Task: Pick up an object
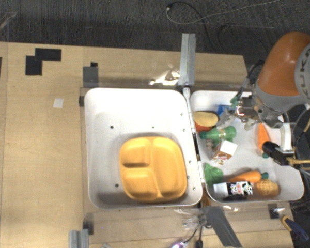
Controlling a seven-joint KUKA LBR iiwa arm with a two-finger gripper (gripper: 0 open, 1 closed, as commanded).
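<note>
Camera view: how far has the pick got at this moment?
Done: the arm has reached over the right bin, with the end effector low near its back, beside the green bottle and the round yellow-and-red piece. In hand: nothing is seen between its fingers, so no grasp shows yet. Left: closing on an item and lifting it. The yellow tray lies in the left bin.
</note>
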